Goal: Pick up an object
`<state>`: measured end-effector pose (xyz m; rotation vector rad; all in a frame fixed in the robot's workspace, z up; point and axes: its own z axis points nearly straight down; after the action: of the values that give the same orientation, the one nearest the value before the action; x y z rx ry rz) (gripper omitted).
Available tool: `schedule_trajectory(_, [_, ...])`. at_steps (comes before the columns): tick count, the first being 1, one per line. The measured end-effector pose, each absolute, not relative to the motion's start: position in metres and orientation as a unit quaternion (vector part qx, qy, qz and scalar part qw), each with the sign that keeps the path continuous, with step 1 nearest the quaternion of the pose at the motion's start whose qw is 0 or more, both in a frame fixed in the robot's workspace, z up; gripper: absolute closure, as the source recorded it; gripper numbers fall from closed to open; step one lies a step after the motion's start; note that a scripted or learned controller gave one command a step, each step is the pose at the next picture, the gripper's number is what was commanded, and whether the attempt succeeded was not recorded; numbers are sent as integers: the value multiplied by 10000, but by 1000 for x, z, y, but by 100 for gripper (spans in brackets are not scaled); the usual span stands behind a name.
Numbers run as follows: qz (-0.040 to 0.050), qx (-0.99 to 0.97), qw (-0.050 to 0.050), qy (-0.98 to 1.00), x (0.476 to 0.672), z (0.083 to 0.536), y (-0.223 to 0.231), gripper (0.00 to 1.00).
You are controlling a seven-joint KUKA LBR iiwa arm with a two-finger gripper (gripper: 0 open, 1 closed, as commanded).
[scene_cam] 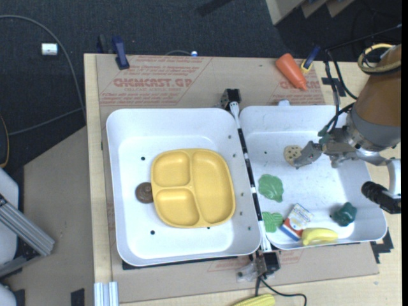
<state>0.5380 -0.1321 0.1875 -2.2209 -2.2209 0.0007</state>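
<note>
My gripper [321,157] hangs over the upper middle of the right bin [280,116], its two fingers spread apart with nothing between them. One fingertip [302,159] is just right of a small round cookie [292,152] on the bin floor. Lower in that bin lie a green leaf [271,187], a second green leaf [272,221], a small red, white and blue carton [296,221], a yellow banana [319,236] and a dark green lump [345,214]. The left bin [121,139] holds a yellow divided plate [192,187] and a brown disc [145,192] at its left side.
An orange toy carrot [291,72] lies on the cardboard behind the right bin. A blue clamp [119,53] sits at the bench's back left. A black divider [245,164] runs between the bins. The arm's body [381,107] overhangs the right bin's right side.
</note>
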Motion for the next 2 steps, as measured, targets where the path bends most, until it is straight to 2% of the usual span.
schedule_trajectory(1, [-3, -7071, -1, -7072, 560, 85, -128, 0])
schedule_trajectory(2, [-1, -7066, -11, -7076, 654, 85, -164, 0])
